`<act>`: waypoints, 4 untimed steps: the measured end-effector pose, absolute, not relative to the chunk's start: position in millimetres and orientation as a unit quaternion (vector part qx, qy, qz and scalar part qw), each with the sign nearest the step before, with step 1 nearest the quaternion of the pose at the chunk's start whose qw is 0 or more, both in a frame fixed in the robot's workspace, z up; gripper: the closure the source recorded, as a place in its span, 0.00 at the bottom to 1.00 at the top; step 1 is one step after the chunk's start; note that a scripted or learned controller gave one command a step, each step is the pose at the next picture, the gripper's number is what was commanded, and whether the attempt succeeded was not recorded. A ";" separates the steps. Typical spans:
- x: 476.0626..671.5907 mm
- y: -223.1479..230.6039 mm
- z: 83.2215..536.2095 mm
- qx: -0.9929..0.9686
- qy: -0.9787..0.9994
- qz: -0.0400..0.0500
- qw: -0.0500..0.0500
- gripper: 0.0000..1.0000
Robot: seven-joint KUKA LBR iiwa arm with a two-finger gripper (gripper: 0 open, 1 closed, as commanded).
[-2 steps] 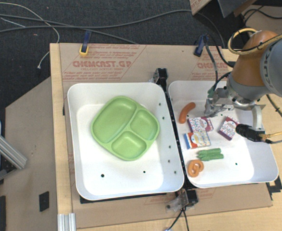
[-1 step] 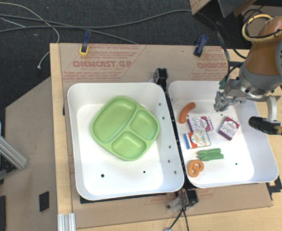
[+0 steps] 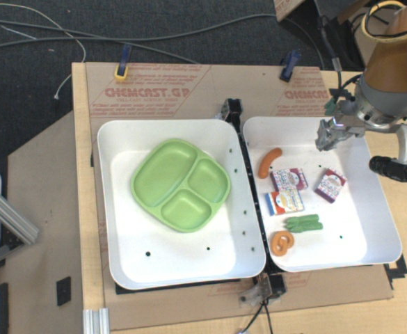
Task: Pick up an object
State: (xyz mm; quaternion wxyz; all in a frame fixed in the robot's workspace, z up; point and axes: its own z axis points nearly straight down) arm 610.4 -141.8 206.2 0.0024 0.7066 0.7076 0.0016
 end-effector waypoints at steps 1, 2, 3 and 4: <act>611.6 -141.8 260.3 0.707 0.707 0.002 0.003 1.00; 607.9 -93.0 263.5 0.705 0.709 0.001 -0.001 1.00; 602.5 -46.8 258.9 0.705 0.709 0.000 -0.002 1.00; 604.8 4.2 240.6 0.705 0.709 -0.001 -0.002 1.00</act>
